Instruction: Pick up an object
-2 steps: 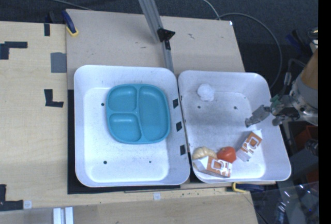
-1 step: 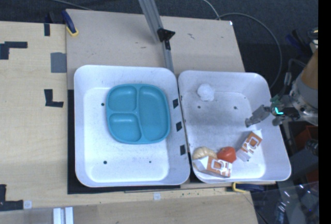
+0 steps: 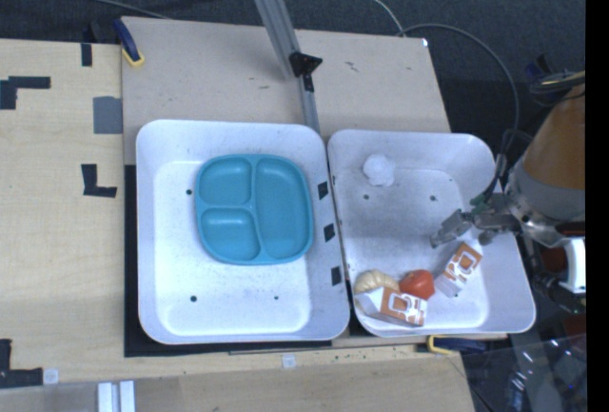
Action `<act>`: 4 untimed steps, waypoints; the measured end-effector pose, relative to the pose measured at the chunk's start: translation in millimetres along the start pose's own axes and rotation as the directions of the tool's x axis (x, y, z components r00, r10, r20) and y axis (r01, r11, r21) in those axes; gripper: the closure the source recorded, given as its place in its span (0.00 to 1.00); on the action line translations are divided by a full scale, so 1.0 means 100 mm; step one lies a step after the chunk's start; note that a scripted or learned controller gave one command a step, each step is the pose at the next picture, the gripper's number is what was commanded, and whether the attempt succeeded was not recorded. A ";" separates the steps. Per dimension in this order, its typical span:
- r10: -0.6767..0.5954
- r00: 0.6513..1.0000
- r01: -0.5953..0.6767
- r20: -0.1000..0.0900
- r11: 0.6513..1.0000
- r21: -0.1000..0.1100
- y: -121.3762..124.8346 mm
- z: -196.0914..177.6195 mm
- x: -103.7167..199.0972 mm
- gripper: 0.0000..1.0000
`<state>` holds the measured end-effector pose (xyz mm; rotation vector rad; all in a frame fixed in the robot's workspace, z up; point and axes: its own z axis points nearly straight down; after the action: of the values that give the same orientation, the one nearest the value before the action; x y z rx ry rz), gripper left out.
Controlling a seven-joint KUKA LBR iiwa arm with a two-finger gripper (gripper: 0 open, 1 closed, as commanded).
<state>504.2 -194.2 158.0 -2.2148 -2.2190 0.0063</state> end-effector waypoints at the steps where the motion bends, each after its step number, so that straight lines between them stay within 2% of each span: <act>1: 0.003 1.000 -0.003 0.014 1.000 -0.020 -0.02 0.44 0.05 0.00; 2: 0.001 1.000 -0.001 0.013 1.000 -0.028 0.03 0.45 0.03 0.00; 3: 0.001 1.000 0.000 0.015 1.000 -0.031 0.04 0.34 0.03 1.00; 4: 0.001 1.000 0.000 0.003 1.000 -0.009 -0.01 -0.09 0.02 1.00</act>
<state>503.5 -192.1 166.9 -2.2213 -2.2245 -0.0013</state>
